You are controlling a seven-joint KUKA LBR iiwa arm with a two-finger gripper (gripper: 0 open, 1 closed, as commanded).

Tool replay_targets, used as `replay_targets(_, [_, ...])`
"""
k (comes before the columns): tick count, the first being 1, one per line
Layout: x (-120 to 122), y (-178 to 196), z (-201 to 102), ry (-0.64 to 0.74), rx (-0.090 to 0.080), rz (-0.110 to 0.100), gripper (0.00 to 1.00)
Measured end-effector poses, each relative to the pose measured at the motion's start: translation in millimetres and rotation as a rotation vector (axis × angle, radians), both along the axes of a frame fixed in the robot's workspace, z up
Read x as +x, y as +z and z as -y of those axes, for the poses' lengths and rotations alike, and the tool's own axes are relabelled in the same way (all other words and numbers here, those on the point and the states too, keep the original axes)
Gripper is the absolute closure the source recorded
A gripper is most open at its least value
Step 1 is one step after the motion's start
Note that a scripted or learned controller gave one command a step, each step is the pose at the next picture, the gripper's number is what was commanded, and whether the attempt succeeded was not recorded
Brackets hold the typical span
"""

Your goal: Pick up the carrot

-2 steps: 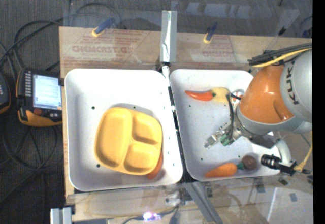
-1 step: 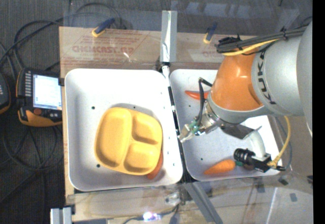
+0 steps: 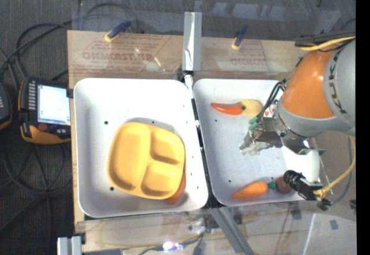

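The carrot [image 3: 250,191], orange with a small green stub at its right end, lies near the front wall of the right bin [image 3: 222,158]. My gripper [image 3: 253,143] is over the middle of that bin, a good way behind the carrot and apart from it. Nothing shows in its grasp. The grey arm with its orange band [image 3: 309,95] comes in from the right and hides the bin's right side.
A red chili pepper [image 3: 227,108] and a pale yellow item [image 3: 252,106] lie at the back of the right bin. A dark brown object [image 3: 283,184] sits just right of the carrot. The left bin [image 3: 87,132] holds a yellow divided plate [image 3: 148,160].
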State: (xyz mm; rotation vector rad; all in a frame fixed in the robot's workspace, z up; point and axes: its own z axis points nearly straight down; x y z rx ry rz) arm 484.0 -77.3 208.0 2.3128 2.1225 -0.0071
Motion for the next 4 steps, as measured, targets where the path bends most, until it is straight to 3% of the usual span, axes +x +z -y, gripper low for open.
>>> replay_targets(1, [0, 29, -33, -0.178, 0.001, 0.000, 1.00])
replay_targets(2, [2, -26, -68, -0.709, -0.001, -0.003, 1.00])
replay_targets(3, [-1, -6, -25, -1.181, -0.004, 0.003, 1.00])
replay_targets(4, [-1, 24, 45, -1.105, -0.003, 0.002, 1.00])
